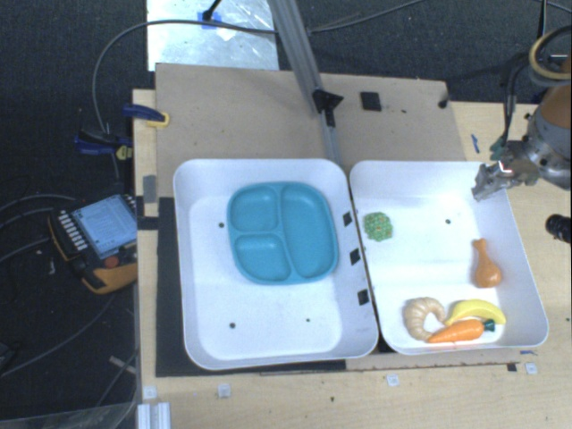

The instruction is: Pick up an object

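The right bin (pixel 429 186) holds a green broccoli floret (pixel 378 227) near its left wall, an orange drumstick-shaped piece (pixel 485 264) at its right side, and a croissant (pixel 422 315), a banana (pixel 478 310) and a carrot (pixel 458 332) bunched in its front right corner. My gripper (pixel 490 182) hangs over the bin's far right corner, well apart from all of these. Nothing shows between its fingers.
The left bin (pixel 206 329) bears a blue divided plate (pixel 282 231). A grey pole (pixel 295 38) slants across the bench from the top. Clamps (pixel 134 119) and a handheld device (pixel 96 231) lie off the bench at the left.
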Robot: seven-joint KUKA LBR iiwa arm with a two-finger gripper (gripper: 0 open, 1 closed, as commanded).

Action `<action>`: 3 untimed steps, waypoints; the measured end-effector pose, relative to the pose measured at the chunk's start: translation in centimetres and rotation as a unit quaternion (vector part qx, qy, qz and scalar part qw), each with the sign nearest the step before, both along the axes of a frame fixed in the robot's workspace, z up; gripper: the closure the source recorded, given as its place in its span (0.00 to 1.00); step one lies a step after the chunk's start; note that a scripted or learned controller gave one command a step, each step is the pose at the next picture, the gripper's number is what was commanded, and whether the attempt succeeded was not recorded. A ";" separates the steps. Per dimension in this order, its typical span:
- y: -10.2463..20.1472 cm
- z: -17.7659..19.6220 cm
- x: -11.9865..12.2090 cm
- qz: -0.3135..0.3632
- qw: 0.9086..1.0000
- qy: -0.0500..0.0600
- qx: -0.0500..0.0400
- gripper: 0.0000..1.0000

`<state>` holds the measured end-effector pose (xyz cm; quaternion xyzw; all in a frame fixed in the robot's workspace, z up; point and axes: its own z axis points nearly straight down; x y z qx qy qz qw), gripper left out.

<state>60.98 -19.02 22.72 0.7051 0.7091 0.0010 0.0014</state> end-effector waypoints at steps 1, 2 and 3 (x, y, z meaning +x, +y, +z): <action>4.8 0.7 1.1 0.002 1.000 0.000 0.001 1.00; 10.3 -0.3 1.8 0.002 1.000 0.001 0.001 1.00; 15.5 0.3 2.9 0.002 1.000 0.000 0.001 1.00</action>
